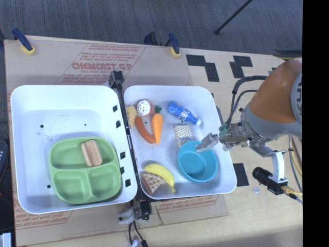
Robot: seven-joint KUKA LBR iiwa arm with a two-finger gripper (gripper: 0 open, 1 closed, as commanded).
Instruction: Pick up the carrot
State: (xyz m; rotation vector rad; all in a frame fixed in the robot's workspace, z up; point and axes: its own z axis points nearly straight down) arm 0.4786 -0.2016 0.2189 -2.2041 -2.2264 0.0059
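Orange carrot (157,127) touches a sausage (144,131); pincer (207,142) over blue bowl (197,162), seemingly open.

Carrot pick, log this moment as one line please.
carrot: lying in right bin, not held | gripper: above blue bowl, right of carrot | pick: not yet done

We see two glossy white plastic bins (31,199) resting on matt brown printed cardboard (154,60). The smooth orange plastic carrot (157,127) looks satiny, the round blue plastic bowl (198,163) shiny, and the green divided plastic plate (85,176) dull.
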